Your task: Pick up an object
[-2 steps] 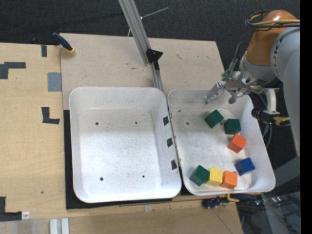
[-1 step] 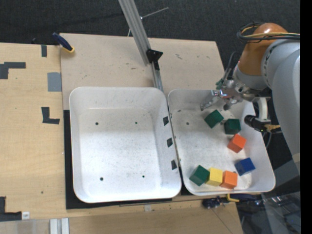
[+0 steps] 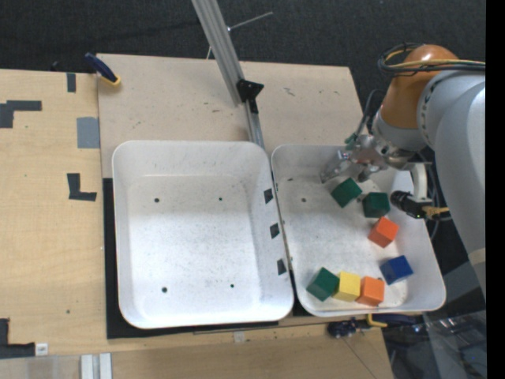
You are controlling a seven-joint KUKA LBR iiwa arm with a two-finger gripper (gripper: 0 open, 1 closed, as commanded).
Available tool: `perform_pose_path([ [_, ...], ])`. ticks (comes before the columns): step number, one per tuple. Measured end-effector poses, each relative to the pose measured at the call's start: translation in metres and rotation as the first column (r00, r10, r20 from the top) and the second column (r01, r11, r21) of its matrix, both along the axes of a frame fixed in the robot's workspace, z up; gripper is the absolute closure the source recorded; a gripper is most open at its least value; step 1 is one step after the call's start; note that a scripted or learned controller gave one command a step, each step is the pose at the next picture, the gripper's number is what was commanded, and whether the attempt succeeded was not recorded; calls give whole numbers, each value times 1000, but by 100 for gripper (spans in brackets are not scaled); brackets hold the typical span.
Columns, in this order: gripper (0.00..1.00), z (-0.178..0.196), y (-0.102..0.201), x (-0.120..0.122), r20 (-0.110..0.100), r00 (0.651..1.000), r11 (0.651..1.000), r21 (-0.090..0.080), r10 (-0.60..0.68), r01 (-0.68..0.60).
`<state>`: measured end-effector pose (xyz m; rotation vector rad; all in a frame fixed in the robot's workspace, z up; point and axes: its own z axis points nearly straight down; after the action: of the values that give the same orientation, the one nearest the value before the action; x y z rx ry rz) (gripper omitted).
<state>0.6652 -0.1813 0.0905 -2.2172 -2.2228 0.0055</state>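
Note:
The right bin (image 3: 304,235) holds several small blocks. A dark green block (image 3: 345,192) lies near its back, with a second dark green block (image 3: 375,204) just to its right. An orange block (image 3: 384,232) and a blue block (image 3: 396,269) lie further forward. Along the front wall sit a green block (image 3: 323,283), a yellow block (image 3: 348,286) and another orange block (image 3: 371,290) in a row. My gripper (image 3: 347,163) hangs low over the back of this bin, just behind the first dark green block; nothing is visibly held.
The left bin (image 3: 126,212) stands beside the right one, their rims touching. A slanted metal pole (image 3: 225,46) runs down to the gap between the bins. A blue and yellow tool (image 3: 102,69) lies on the bench at back left.

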Motion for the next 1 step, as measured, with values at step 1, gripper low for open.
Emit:
perform_pose_path([
  [1,100,12,1,1,2,1000,1000,-1,2,-2],
])
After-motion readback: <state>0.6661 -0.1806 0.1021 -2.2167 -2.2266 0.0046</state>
